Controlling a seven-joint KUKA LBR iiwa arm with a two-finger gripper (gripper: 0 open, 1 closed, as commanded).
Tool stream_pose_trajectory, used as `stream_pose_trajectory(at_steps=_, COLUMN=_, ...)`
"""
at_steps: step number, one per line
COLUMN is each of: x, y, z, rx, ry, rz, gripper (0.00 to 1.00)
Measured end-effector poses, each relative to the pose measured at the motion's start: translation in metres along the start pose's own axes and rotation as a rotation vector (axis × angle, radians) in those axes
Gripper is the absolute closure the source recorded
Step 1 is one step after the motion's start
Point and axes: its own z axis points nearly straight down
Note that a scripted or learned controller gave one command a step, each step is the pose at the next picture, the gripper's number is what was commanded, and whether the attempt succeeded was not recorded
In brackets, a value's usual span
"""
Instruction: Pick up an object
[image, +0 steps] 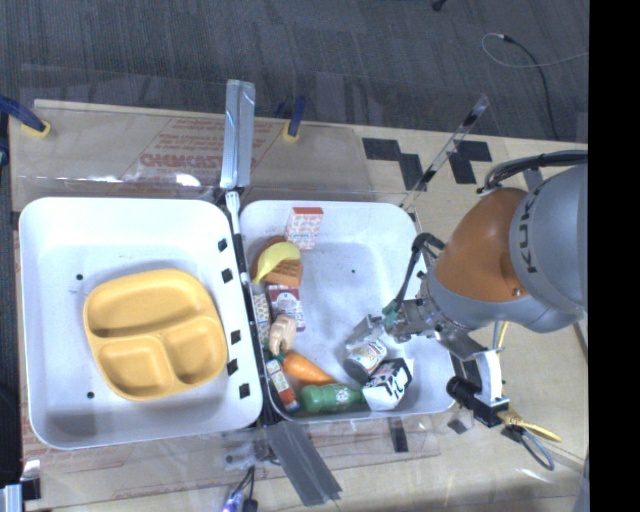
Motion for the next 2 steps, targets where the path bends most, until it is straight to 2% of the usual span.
stream_pose_trajectory(at_steps=1, x=0.028, y=-0.007, z=0.037, rx=-0.003, ry=-0.001, rz=-0.043, gripper=0.00)
stream_pose_trajectory(at_steps=2, x=0.003, y=-0.009, z=0.037, rx=-0.005, ry=-0.001, rz=-0.049, gripper=0.00)
